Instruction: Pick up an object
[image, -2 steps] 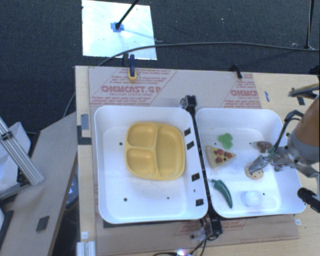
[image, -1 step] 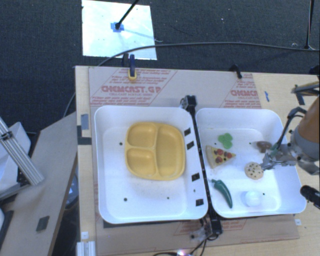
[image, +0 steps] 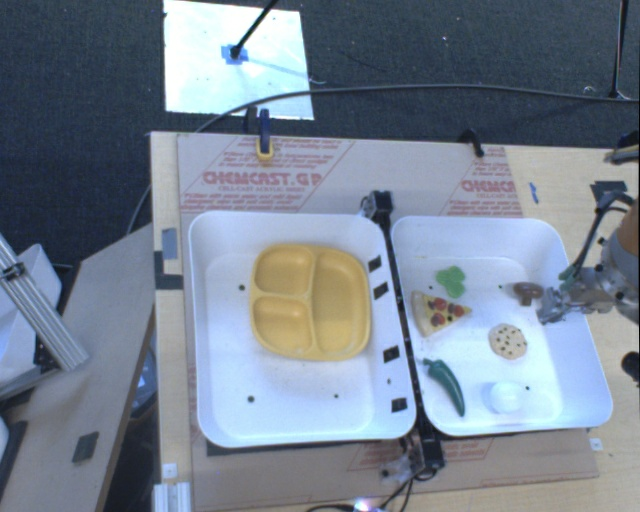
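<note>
Camera view: at right edge, gripper (image: 553, 305) hangs just beside a brown piece (image: 526, 292); its grip state can't be told.

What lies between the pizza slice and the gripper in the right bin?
In the camera view, a small brown piece lies between the pizza slice and the gripper, close to the gripper.

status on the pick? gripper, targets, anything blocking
Gripper low at the right bin's right edge, beside a small brown piece. Nothing seen between fingers. Cookie, pizza slice, green pepper lie loose. Nothing blocking.
</note>
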